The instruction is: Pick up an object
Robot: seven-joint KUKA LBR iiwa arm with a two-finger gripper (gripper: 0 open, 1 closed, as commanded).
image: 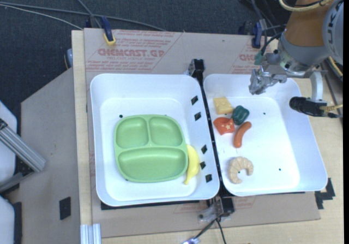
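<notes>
A: Dark carpet surrounds a cardboard-topped bench (pixel 136 46) bearing two shallow white bins. What fills them?

B: Left white bin (pixel 103 128) holds a green three-compartment plastic tray (pixel 150 147) with a yellow toy banana (pixel 192 164) against its right edge. Right white bin (pixel 294 150) holds small toy foods: a tan croissant (pixel 240 167), yellow cheese wedge (pixel 222 105), red piece (pixel 224 125), orange sausage (pixel 241 133) and dark green piece (pixel 240 113).

A: And the pick?

B: Not begun, I'd judge. The grey two-finger gripper (pixel 260 85) hovers over the right bin's far edge, nothing between its tips; how wide they stand, I cannot tell. Descent, grasp and lift remain.
</notes>
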